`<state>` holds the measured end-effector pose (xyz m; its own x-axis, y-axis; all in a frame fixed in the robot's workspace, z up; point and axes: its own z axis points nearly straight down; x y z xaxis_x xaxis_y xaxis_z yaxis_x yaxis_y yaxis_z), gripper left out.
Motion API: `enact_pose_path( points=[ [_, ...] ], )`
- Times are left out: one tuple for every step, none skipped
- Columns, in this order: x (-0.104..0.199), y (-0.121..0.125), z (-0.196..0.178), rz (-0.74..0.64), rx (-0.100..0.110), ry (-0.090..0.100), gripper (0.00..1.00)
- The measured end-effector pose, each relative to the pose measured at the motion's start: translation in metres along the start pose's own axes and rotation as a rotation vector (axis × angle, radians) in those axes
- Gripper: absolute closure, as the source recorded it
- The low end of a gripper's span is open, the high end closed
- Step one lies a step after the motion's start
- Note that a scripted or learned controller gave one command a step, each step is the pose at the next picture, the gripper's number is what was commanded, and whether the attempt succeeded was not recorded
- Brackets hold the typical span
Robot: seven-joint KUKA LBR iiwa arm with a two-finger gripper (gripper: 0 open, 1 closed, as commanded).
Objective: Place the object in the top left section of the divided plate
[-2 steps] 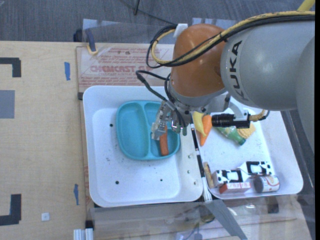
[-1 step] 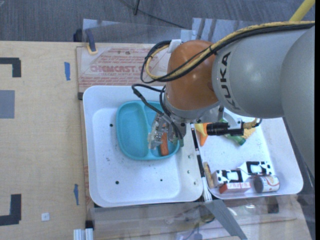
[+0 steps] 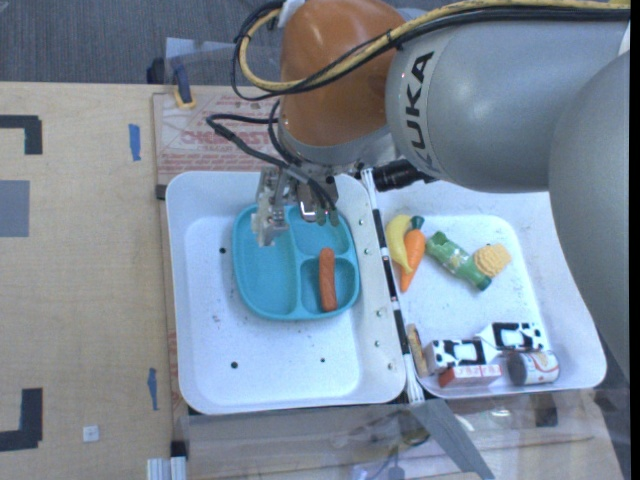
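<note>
The arm comes in from the right, and its gripper [image 3: 292, 211] hangs over the upper part of the blue divided plate [image 3: 262, 288]. The fingers [image 3: 267, 218] stand apart, with nothing between them. The plate lies in the left white bin [image 3: 200, 368]. In its right section lies a sausage [image 3: 327, 279], lengthwise, well away from the top left section.

The right white bin [image 3: 570, 298] holds a banana [image 3: 399, 235] and a carrot [image 3: 410, 255] just beside each other, a green bottle [image 3: 456, 260] touching a corn piece [image 3: 491, 259], and black-and-white cartons [image 3: 490, 348] near the lower rim.

Both bins rest on a pale wooden bench [image 3: 80, 288] marked with black and blue tape. Behind it is grey carpet floor [image 3: 100, 18].
</note>
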<state>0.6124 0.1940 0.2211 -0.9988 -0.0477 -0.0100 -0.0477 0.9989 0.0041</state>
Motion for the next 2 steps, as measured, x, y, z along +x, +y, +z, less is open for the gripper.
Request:
enact_pose_path(
  points=[
    [0.104,-0.021,-0.032,-0.091,0.002,0.006,1.0],
    [0.11,-0.037,0.033,-0.212,0.001,0.007,1.0]
  ],
)
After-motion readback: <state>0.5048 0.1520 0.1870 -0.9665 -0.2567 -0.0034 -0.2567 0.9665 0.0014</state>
